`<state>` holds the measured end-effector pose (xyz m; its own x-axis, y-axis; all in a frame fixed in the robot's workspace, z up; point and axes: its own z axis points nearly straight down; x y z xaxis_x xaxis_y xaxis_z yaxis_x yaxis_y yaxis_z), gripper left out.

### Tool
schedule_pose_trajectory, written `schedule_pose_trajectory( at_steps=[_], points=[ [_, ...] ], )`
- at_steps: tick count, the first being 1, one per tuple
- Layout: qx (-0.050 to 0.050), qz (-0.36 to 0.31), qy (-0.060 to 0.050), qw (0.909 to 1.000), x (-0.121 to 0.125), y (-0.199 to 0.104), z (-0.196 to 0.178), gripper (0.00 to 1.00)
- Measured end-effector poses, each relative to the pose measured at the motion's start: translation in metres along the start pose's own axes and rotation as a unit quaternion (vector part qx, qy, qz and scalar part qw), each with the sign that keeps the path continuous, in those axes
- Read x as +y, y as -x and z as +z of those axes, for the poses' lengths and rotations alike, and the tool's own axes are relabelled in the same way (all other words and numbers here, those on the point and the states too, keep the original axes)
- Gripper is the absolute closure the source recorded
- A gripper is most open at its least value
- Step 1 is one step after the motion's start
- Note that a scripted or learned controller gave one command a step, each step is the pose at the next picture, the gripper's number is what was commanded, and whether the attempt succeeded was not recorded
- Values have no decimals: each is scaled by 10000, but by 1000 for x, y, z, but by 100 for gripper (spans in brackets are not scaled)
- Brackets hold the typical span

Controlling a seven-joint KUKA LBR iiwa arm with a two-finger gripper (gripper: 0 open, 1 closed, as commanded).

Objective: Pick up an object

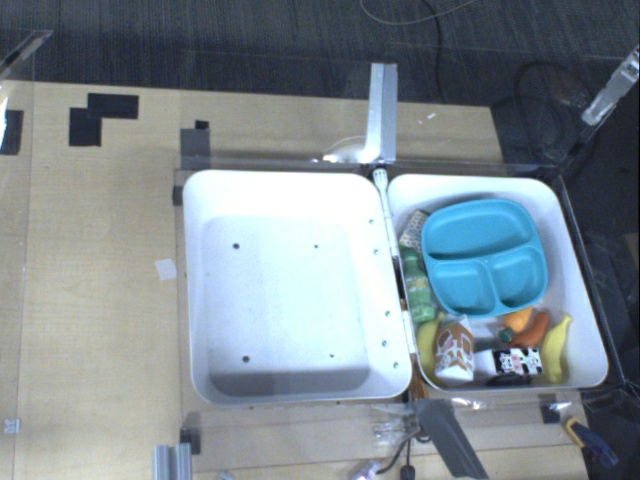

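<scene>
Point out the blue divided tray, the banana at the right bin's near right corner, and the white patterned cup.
blue divided tray (478,243): camera view, floor of its large upper compartment.
banana (556,348): camera view, middle of its yellow curve.
white patterned cup (455,352): camera view, its printed side wall.

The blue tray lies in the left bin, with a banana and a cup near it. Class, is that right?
Not quite. The camera view shows the blue tray in the right bin, not the left bin. The banana and cup do lie near it.
</scene>
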<state>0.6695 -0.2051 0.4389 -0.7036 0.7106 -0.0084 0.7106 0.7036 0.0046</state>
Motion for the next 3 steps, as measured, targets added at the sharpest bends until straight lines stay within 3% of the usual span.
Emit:
schedule_pose_trajectory(
  at_steps=[1,2,3],
  points=[
    [0,0,0,10000,0,0,0,0],
    [4,711,-3,9975,-16,-15,2,0],
    [4,711,-3,9975,-16,-15,2,0]
  ],
)
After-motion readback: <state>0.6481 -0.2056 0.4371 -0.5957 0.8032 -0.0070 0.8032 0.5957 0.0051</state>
